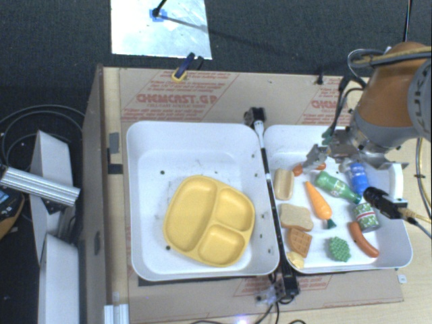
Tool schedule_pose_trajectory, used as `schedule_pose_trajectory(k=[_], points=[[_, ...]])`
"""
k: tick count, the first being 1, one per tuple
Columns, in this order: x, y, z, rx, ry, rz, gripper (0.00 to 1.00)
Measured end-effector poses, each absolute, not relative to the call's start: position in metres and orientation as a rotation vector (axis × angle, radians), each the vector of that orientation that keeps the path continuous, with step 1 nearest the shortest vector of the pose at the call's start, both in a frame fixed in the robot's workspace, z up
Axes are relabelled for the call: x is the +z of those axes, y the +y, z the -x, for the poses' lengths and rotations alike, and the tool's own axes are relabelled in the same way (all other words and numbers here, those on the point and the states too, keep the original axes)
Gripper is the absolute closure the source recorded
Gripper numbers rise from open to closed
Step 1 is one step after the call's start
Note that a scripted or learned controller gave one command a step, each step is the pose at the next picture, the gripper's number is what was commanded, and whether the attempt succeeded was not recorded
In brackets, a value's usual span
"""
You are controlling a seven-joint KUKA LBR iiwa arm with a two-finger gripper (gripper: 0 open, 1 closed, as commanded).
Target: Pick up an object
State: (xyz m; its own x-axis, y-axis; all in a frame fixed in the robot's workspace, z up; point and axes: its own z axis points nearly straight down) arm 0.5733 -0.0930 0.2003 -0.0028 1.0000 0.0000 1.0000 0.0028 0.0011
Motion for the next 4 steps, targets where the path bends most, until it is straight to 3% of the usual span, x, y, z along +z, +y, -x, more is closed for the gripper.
schedule_pose_trajectory(k=[1,2,3,4], points=[[0.102,-0.120,-0.586,0.016,2.213,-2.205,0.00],[0.097,-0.128,-0.573,0.035,2.209,-2.193,0.00],[0.096,-0.126,-0.554,0.033,2.212,-2.195,0.00],[0.109,-0.133,-0.554,0.023,2.200,-2.193,1.00]])
